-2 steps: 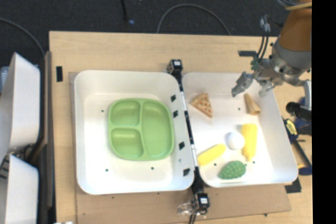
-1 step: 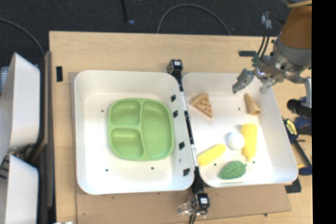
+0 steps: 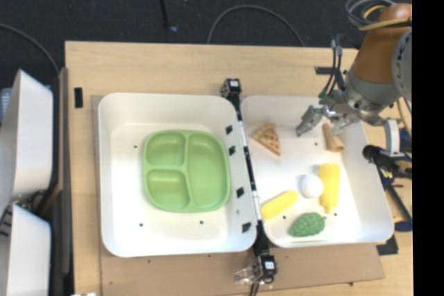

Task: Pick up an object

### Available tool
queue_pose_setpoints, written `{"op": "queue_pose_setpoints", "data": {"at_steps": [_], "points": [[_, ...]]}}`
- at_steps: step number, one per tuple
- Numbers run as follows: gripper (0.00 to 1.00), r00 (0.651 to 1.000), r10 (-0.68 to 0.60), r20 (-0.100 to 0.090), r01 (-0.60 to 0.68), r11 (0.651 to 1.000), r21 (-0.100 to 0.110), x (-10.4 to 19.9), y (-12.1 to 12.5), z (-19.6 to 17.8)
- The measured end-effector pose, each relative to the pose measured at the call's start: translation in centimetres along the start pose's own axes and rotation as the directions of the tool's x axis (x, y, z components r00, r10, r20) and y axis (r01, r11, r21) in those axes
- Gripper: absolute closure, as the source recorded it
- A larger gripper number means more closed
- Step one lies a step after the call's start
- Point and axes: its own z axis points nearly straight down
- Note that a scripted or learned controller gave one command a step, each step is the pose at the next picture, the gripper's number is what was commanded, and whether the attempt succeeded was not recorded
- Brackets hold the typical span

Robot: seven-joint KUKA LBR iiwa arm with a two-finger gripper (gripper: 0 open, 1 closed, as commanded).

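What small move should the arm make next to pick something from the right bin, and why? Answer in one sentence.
Probably lower the gripper toward the small tan piece just beside it, since the gripper hovers above the right bin with nothing visible between its fingers.

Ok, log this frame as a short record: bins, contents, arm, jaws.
left bin: holds a green divided plate
right bin: holds a pizza slice, yellow corn cob, white egg, yellow banana piece, green bumpy piece, tan piece
arm: enters from the right, over the right bin's far end
gripper: above the bin floor between the pizza slice and tan piece
jaws: apart, nothing seen between them
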Motion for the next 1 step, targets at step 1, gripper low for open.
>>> {"op": "queue_pose_setpoints", "data": {"at_steps": [1], "points": [[0.0,1.0,0.002,0.0,-0.002,1.0,0.001,0.35,-0.98,5.22]]}}
